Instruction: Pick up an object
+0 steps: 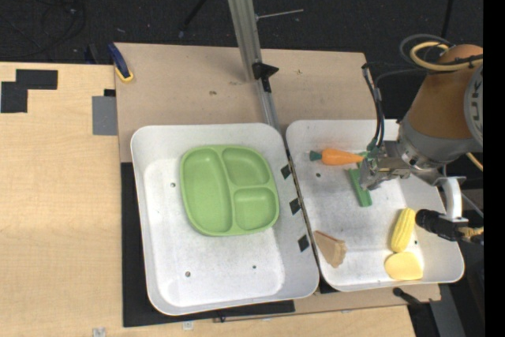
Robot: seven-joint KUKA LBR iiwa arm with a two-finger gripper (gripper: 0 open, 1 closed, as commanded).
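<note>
two white bins on the bench point(63, 193): the left bin point(158, 249) holds a green divided plate point(230, 190). the right bin point(347, 268) holds a carrot point(341, 158) at 11 o'clock, a green stick point(360, 192) at centre, corn point(402, 228) and a yellow piece point(404, 265) at 4 o'clock, and a brown wedge point(332, 248) at 7 o'clock. the end effector point(374, 166) sits between carrot tip and stick top; open or closed, cannot tell.

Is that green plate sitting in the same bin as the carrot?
No. The green plate lies in the left bin, while the carrot lies in the right bin.
</note>
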